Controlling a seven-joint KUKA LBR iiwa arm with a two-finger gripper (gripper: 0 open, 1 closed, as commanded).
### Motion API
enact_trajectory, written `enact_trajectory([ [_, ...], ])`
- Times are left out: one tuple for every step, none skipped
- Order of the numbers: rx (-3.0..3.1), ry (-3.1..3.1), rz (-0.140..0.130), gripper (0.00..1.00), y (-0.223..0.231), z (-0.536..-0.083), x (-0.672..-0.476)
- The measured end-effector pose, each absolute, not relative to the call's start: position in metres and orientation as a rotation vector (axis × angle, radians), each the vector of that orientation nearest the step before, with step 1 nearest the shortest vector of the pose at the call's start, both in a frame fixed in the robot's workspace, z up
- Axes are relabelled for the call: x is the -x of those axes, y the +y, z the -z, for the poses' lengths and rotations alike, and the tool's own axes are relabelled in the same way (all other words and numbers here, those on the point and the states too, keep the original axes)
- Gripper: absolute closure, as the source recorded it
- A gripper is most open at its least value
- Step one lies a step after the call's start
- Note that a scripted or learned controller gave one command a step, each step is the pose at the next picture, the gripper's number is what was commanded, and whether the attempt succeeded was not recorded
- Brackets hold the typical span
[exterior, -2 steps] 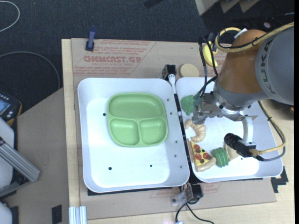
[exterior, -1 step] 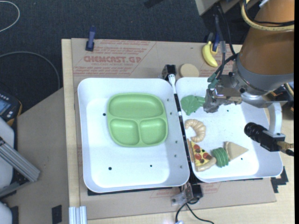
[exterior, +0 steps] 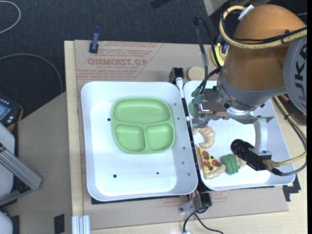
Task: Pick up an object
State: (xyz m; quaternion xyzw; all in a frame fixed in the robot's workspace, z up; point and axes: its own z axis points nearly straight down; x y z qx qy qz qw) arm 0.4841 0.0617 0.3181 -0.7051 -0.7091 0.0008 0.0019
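Note:
My gripper (exterior: 201, 115) reaches down into the left part of the right bin (exterior: 280, 130), under the big orange wrist band. Just below it lies a pale tan curved croissant toy (exterior: 206, 136). A pizza slice toy (exterior: 210, 163) with red dots rests near the bin's front left corner. Beside the slice is a green ridged toy (exterior: 231, 163). Nothing shows between the fingers from this angle.
The left bin (exterior: 97, 150) holds a green three-compartment plate (exterior: 143, 125). A cardboard sheet (exterior: 117, 57) lies under both bins. A blue clip (exterior: 94, 41) sits at the cardboard's far left edge, and a round tan disc (exterior: 195, 73) lies behind the right bin.

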Motion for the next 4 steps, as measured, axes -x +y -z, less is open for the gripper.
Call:
enact_trajectory([
  [2.229, -2.225, 0.014, 1.0, 0.029, -0.408, -0.48],
  [2.222, -2.212, -0.013, 1.0, 0.005, -0.311, -0.483],
  [2.218, -2.229, 0.008, 1.0, 0.048, -0.358, -0.48],
  [2.217, -2.231, 0.011, 1.0, 0.098, -0.408, -0.48],
])
